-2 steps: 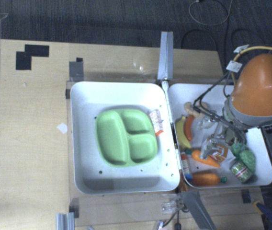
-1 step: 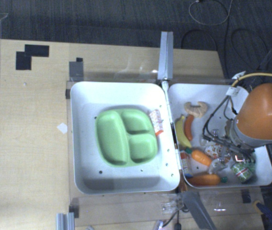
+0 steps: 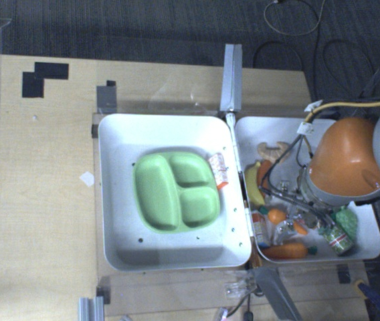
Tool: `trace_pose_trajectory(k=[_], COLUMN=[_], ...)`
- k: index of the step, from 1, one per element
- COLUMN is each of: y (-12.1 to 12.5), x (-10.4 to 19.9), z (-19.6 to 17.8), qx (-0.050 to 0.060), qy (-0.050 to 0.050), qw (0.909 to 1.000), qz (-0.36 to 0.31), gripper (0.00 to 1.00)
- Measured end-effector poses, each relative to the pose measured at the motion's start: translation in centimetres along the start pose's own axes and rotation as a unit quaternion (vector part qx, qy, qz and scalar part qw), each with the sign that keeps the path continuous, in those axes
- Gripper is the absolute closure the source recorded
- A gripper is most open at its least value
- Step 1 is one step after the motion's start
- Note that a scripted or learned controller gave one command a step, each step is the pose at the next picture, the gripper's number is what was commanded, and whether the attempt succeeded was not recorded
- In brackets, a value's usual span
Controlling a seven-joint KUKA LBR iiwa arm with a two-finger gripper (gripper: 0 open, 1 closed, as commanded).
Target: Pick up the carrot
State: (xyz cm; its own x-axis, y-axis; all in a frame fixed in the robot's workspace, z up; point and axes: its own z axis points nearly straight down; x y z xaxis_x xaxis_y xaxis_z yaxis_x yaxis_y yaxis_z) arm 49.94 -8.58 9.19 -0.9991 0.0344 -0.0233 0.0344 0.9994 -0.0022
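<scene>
Camera view: pincer hangs low in the right bin, its state impossible to tell. Carrot lies near the front wall, seemingly ungrasped. Next: close on it.

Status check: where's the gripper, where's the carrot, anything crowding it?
Gripper down in right white bin. Long orange carrot flat by the near wall, not held. Yellow banana and green can close by.

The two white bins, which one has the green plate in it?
The left bin holds the green divided plate. The right bin instead holds a jumble of small items, including the carrot.
</scene>
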Motion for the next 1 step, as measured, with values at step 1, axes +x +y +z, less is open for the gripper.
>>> trace_pose_trajectory(k=[1], y=[0.13], x=[-0.13], z=[-1.09], qx=[-0.001], qy=[0.0], qw=[1.0], qz=[-0.001], gripper=[1.0])
